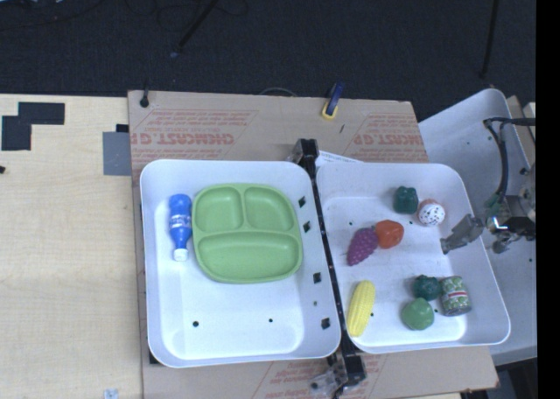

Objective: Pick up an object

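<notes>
Dark carpet with loose cables lies behind a pale wooden bench, on which a cardboard sheet carries two shallow white bins side by side. Note that the left bin holds a green divided plate and, just beside it, a blue bottle standing on the plate's left.

Locate your candidates in the right bin. A yellow corn cob lies near the divider, its long axis running up and down the view with a slight tilt. A purple grape bunch touches an orange-red fruit. A dark green piece and a speckled white ball sit near the far wall. A green round fruit, a dark green lump and a patterned can cluster at the near right.

Check the gripper at the bin's right edge. The speckled white ball lies nearest, to its left and slightly farther back; the can cluster lies nearer the camera. You can see nothing held, and you cannot tell how far the gripper is open.
</notes>
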